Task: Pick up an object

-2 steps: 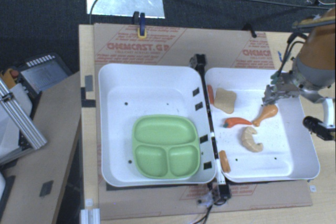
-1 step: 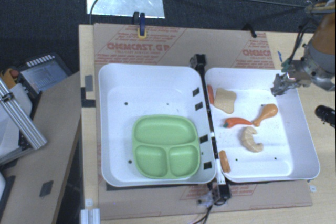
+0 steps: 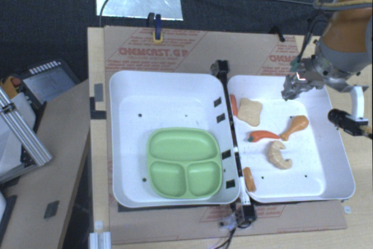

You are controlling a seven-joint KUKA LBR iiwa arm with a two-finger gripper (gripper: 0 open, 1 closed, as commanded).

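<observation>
Two white bins sit side by side on a cardboard sheet (image 3: 175,46) printed in red; you can read "CHEMCAST" on its far left part, and a similar red print at the far right is too slanted to read. Your gripper (image 3: 289,92) hangs over the far right part of the right bin (image 3: 335,175), above bare floor, with nothing between its fingers; whether they are spread or closed you cannot tell at this size.

Scattered in that bin lie the candidates: a slice of toast (image 3: 250,112) just beside a red sausage (image 3: 233,105) near the divider, an orange carrot (image 3: 263,136) touching a chicken drumstick (image 3: 295,126), a pale croissant (image 3: 278,155) near the middle, and another small sausage (image 3: 249,179) at the near left wall, partly hidden by the black clips.

The left bin (image 3: 125,90) holds a green divided plate (image 3: 184,162) at its near side.

You have open floor in the right bin's near right corner and far edge. The arm's upper part is cut off at the right.
</observation>
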